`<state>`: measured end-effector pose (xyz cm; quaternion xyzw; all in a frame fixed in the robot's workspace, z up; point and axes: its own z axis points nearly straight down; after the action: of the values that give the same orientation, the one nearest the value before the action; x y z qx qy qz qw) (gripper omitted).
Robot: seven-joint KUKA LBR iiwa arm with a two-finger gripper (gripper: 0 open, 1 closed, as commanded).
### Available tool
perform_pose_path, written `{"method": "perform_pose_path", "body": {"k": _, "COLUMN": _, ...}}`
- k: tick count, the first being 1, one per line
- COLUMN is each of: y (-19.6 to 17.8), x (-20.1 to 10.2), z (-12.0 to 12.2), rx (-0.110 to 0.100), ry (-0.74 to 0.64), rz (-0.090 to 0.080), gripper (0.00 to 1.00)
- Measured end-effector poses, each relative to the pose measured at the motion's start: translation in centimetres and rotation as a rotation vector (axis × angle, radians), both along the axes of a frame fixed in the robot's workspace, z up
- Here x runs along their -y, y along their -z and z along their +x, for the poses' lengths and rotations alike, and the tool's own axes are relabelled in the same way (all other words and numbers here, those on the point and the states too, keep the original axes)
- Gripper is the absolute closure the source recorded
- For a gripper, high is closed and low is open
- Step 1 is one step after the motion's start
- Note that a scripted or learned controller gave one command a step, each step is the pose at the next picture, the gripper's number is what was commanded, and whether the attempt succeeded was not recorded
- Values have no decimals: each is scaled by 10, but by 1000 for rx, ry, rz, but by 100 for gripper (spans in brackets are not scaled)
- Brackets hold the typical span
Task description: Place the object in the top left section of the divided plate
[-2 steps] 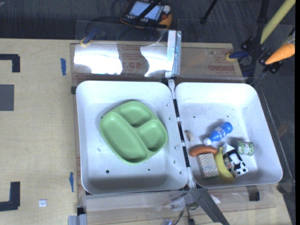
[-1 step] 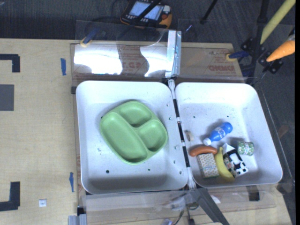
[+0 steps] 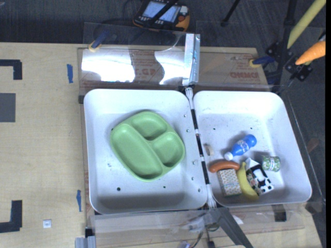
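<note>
A green divided plate (image 3: 147, 144) lies in the left white bin (image 3: 98, 118), with nothing in its three sections. One large section faces the front left, and two smaller ones sit at the back and right. The right white bin (image 3: 232, 107) holds several small objects clustered at its front: a blue and white bottle (image 3: 241, 146), a red-orange sausage (image 3: 224, 166), a tan speckled block (image 3: 229, 182), a yellow banana (image 3: 246, 184), a black and white toy (image 3: 261, 180) and a green and white can (image 3: 271, 163). An orange part of the arm (image 3: 313, 51) pokes in at the upper right, off the bins.
A clear plastic wall with a metal post (image 3: 190, 58) stands behind the bins. A handheld device with a screen (image 3: 161, 12) lies on the floor beyond. Stand legs (image 3: 282, 40) rise at the upper right. Wooden bench top (image 3: 41, 138) extends to the left.
</note>
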<state>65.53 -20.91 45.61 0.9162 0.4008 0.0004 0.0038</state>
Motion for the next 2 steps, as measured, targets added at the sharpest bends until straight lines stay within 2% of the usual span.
{"method": "perform_pose_path", "body": {"k": 2, "y": -21, "x": -5, "z": 3, "rx": 5, "ry": -10, "rz": -5, "gripper": 100}}
